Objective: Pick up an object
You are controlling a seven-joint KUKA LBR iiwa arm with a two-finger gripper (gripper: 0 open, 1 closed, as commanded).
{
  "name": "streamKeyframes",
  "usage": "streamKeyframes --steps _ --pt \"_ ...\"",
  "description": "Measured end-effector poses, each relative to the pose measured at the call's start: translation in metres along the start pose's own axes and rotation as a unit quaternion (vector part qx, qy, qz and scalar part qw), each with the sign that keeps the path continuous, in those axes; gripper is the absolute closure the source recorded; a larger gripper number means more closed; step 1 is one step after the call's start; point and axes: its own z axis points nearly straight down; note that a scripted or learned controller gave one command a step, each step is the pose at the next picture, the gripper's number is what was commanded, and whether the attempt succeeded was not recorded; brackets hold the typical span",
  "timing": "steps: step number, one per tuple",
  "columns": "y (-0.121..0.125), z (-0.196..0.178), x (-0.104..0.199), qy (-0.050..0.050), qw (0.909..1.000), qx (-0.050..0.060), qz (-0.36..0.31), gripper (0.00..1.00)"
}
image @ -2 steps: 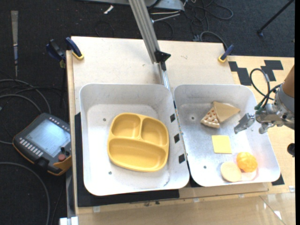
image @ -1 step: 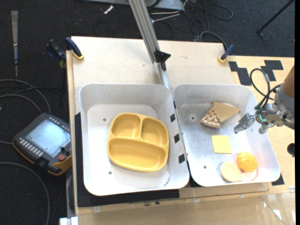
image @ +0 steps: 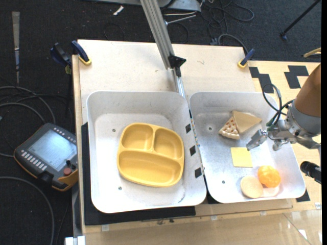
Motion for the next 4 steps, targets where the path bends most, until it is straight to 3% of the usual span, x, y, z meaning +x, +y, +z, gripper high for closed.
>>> streamKeyframes --steps 1,2,3,4 --pt "0.001 0.06 -0.007 0.0 1.0 0.001 0.001 0.0" --pt "0.002 0.064 -0.007 -0.001 1.0 -0.003 0.0 0.0" --pt "0.003 0.054 -0.007 -0.001 1.0 -0.004 0.0 1.0" --pt "0.003 0.011 -0.006 -0.002 1.0 -0.005 -0.001 1.0"
